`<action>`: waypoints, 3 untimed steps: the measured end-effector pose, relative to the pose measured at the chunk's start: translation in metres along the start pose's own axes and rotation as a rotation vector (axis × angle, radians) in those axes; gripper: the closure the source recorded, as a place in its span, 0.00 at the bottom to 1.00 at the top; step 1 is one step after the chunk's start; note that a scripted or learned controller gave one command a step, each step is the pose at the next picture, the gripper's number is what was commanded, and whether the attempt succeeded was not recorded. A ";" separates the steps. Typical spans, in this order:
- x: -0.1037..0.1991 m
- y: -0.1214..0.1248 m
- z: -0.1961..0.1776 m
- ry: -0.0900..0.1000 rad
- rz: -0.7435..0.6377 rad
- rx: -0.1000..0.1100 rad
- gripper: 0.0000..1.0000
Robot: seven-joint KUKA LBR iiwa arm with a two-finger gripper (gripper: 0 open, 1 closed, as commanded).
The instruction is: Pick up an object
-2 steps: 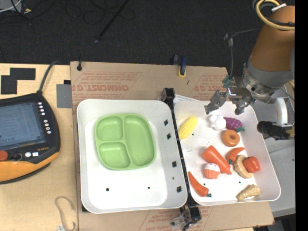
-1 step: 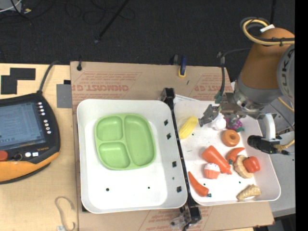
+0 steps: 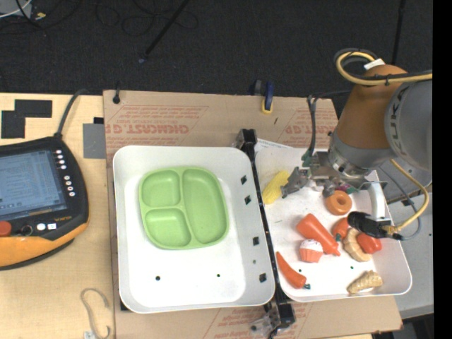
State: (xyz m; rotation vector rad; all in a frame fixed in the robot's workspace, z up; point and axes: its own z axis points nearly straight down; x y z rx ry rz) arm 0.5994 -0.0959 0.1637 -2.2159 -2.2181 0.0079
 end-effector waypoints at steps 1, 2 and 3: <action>0.001 -0.001 0.065 0.001 0.000 0.002 0.00; 0.002 -0.002 0.077 0.000 0.006 -0.002 0.00; -0.001 -0.002 0.067 0.001 0.015 -0.001 1.00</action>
